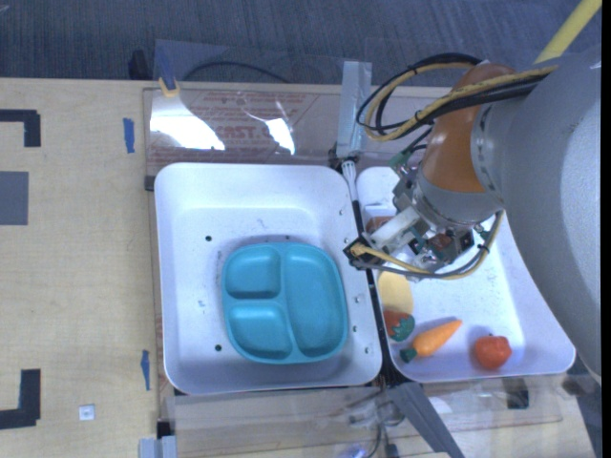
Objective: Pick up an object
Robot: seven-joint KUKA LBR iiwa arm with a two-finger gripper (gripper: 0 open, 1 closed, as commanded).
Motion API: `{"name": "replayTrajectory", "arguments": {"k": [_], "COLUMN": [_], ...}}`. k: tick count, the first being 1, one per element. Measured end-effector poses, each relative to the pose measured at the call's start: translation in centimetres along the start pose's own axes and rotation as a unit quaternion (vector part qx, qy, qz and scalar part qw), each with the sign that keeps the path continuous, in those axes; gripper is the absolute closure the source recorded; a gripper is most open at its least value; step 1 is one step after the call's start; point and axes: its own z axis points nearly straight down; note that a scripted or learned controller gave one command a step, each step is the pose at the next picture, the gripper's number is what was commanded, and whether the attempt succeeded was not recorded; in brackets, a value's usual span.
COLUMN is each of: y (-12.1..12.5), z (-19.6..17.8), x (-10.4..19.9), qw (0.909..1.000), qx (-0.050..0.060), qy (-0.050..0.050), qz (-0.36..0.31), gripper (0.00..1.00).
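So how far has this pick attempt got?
Nothing looks picked yet. The toy carrot, the red tomato-like toy and a yellow piece lie in the right bin; the blue divided tray sits in the left bin. The arm's wrist is low over the right bin. The grasp and lift remain.

Glossy white plastic bins (191, 208); smooth teal plastic tray (284, 301).

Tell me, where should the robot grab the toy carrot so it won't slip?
Probably across the thick orange middle of the carrot, coming straight down from above. It lies flat on the floor of the right bin, tilted, green end lower left. Closing across its narrow width looks best. A tomato sits to its right and a small red and green piece to its left.
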Motion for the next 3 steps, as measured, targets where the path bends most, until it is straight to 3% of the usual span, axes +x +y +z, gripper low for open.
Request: {"name": "replayTrajectory", "arguments": {"k": [1, 2, 3], "y": [8.2, 5.6, 8.8], "z": [0.0, -1.8, -8.0], "x": [-1.0, 4.9, -0.5], "qw": [0.9959, 0.9853, 0.9712], "qx": [-0.002, -0.001, -0.003], "qy": [0.0, 0.001, 0.002], "qz": [-0.09, -0.171, -0.238], "gripper": [1.0, 1.0, 1.0]}}
